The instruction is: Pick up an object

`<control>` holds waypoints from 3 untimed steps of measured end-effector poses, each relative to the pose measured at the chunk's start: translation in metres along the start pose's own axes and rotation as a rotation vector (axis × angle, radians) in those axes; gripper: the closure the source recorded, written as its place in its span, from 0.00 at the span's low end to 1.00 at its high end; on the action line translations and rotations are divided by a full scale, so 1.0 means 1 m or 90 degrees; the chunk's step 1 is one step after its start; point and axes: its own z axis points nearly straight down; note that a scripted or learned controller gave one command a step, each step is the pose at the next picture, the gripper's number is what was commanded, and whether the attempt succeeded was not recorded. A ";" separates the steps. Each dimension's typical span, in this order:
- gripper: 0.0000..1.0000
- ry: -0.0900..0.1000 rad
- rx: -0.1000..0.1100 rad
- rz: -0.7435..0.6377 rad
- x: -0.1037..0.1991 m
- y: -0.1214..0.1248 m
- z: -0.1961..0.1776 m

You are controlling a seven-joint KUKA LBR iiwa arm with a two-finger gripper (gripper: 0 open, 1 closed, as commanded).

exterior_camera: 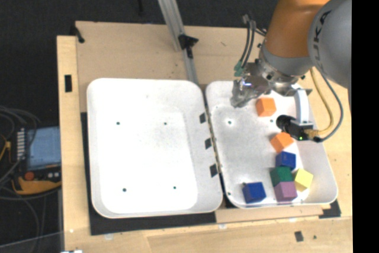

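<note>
At the near edge of the right bin a cluster of blocks lay close together: a blue block by the near wall, then a purple block and a yellow block just beside each other, with a green block touching the purple one from behind. A little farther in sat a second blue block, and past it an orange block close to a black fitting on the arm's cabling. Farther still, toward the back of the bin, another orange block rested on the white floor, just beside the end effector. The end effector hung low over the bin's far left corner, next to that orange block but not on it; nothing could be seen between its fingers, and whether they stood open or closed could not be told from this slanted view. The left bin lay alongside on the tabletop. Judged from how things lay, the pick was not yet done: every block sat on the bin floor and none was lifted. The far orange block looked the likeliest target, being nearest. What seemed left was to centre the end effector over a block, close on it and raise it clear.
</note>
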 end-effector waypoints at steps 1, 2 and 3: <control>1.00 0.001 0.000 -0.001 0.047 -0.011 -0.006; 1.00 0.000 0.000 0.000 0.089 -0.028 0.007; 1.00 0.002 -0.002 -0.002 0.144 -0.037 0.000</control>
